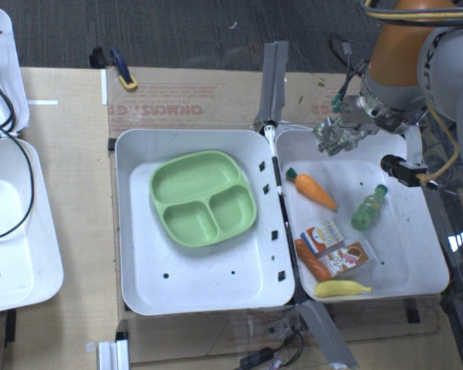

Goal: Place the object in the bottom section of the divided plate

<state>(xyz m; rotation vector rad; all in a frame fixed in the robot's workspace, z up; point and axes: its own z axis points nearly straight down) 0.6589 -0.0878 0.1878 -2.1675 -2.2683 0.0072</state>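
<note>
Carrot (315, 191) lies in right bin (417, 276), at 7 o'clock from pincer (336, 139); pincer state indeterminate. Divided plate (204, 198) occupies left bin (139, 268).

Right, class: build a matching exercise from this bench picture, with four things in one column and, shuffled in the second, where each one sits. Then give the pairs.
Things:
1. divided plate
2. carrot
3. banana
4. green bottle

Places:
A. near front edge of the right bin
B. in the left bin
C. right part of the right bin, below the arm
D. upper left part of the right bin, by the divider

Pairs: 1-B, 2-D, 3-A, 4-C
</note>
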